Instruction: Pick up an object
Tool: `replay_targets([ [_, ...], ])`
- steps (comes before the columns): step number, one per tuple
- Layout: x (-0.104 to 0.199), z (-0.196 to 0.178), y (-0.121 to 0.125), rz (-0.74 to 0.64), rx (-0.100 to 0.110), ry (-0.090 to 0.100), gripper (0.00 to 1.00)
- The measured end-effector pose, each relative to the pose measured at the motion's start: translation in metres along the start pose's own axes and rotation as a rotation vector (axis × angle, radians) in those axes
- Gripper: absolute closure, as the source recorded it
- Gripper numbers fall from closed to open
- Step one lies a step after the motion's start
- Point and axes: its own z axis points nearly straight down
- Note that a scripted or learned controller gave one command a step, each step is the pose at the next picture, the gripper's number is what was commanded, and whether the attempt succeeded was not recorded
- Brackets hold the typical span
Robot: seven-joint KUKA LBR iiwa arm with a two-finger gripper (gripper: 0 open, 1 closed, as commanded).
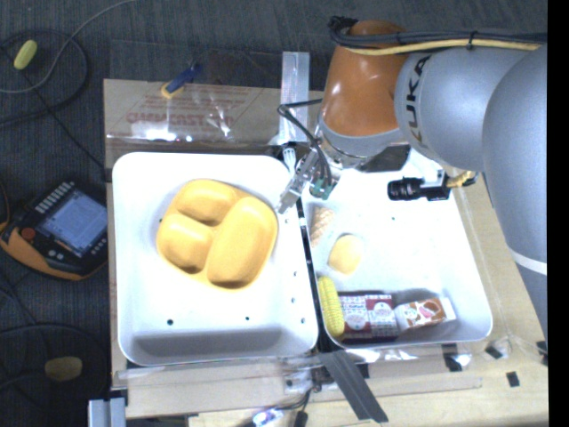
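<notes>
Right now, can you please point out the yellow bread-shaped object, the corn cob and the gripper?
yellow bread-shaped object (216,231): camera view, middle of its top.
corn cob (331,305): camera view, middle of the cob.
gripper (302,185): camera view, between its fingertips.

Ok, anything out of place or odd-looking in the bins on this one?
Nothing spilled or broken. The big yellow bread-shaped object lies centred in the left bin. In the right bin, the corn cob and the red-labelled packet are crowded against the near wall, awkward to grasp. The gripper hovers over the divider.
</notes>
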Motion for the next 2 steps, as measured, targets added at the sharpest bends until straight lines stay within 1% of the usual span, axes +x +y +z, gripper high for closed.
replay_targets([
  [1, -0.0041, -0.0245, -0.0081, 0.073, -0.003, -0.002, 1.0],
  [2, -0.0046, -0.034, -0.0069, 0.074, -0.006, -0.003, 1.0],
])
